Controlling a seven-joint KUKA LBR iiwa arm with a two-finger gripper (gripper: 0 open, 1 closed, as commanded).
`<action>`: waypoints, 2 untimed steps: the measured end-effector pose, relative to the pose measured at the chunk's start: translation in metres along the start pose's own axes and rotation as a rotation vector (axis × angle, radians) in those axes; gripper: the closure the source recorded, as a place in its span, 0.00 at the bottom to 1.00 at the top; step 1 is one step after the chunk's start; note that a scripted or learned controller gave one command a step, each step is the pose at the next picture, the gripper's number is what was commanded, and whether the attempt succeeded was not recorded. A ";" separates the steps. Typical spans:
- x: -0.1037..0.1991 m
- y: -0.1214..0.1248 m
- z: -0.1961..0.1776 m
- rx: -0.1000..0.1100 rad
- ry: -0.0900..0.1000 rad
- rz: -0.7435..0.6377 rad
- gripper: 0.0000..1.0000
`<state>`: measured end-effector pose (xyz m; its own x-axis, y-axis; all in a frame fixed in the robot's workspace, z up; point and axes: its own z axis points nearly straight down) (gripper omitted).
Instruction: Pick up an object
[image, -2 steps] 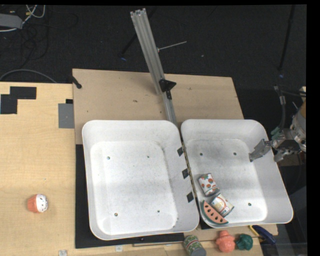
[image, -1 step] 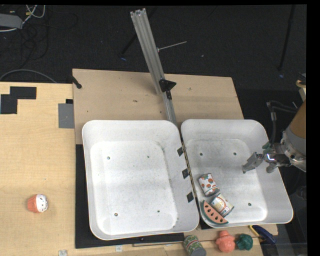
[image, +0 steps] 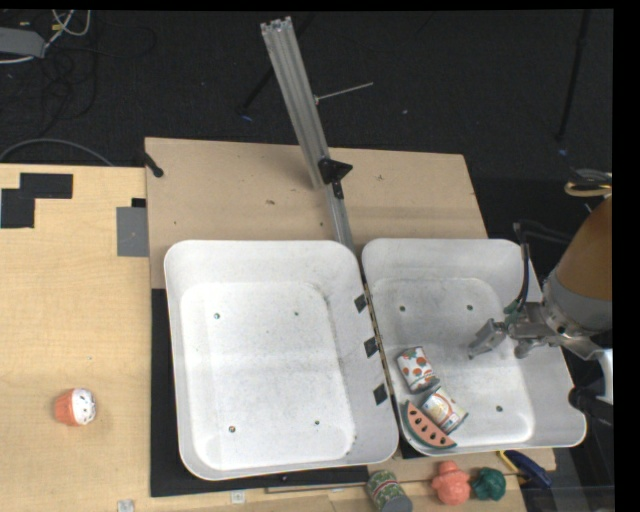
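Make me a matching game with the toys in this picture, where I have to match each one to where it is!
Things:
1. watermelon slice
2. small red and white can
3. round orange and white toy
4. tool

Places:
A. alone on the light wooden table at the left
B. over the right bin, near its right side
C. at the right bin's front edge, near the corner by the left bin
D. inside the right bin, near the divider between the bins

Pairs: 1-C, 2-D, 3-A, 4-B
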<state>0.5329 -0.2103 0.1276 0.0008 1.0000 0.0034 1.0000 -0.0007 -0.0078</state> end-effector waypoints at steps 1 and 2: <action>-0.002 0.000 -0.013 -0.003 -0.002 0.004 1.00; -0.005 0.004 -0.075 -0.012 -0.005 -0.002 1.00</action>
<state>0.5379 -0.2154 0.2027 -0.0010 1.0000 -0.0015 1.0000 0.0010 0.0040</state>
